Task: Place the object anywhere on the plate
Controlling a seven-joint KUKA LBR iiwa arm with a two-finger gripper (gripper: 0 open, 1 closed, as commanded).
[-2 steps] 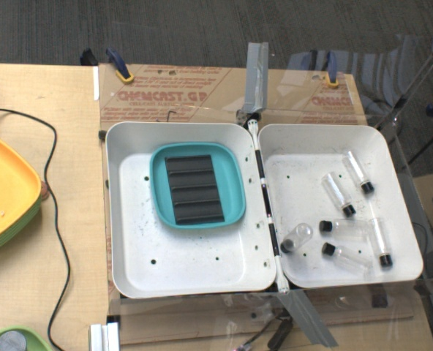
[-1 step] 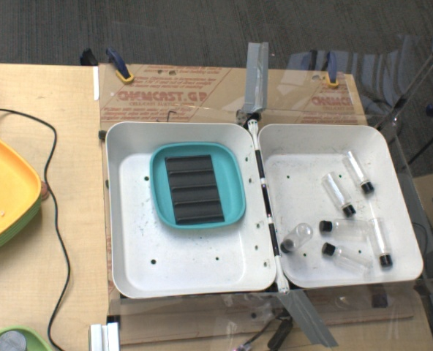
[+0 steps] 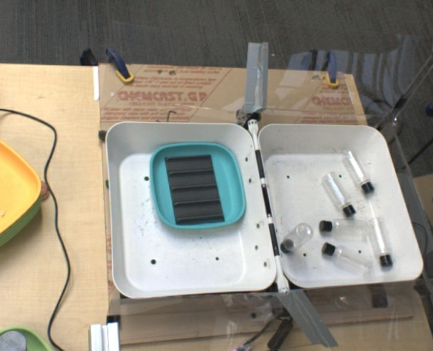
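Seen from above at a slant: two shallow white bins side by side on the bench, touching along a dark seam. In the left bin [image 3: 129,218], toward its far half, a teal plate [image 3: 232,189] with rounded corners, lying flat. Resting on the plate, a dark ribbed slab [image 3: 194,189] covering most of its middle, with the teal rim bare all around. In the right bin [image 3: 396,159], a scatter of clear tubes with black caps, all lying on their sides and all apart from the plate. Nearest the far right, a long tube [image 3: 355,168] slanting toward the near edge; just beside it on the left, a second tube [image 3: 336,191] at much the same slant. Along the right wall, nearer the camera, a third tube [image 3: 378,238]. Close to the near rim, a fourth tube [image 3: 346,257], cap pointing left. By the seam, a short rounded vial [image 3: 301,233], hard to make out against the white. No tube on the plate. Behind both bins, a printed cardboard sheet [image 3: 172,93], pinned by a blue clamp [image 3: 118,64] on the left and another [image 3: 331,74] on the right. Between them, a grey metal post [image 3: 257,79] standing over the seam. Left of the bins, a pale wooden table [image 3: 70,108] bearing a yellow dish [image 3: 4,192] and a looping black cable [image 3: 56,218].
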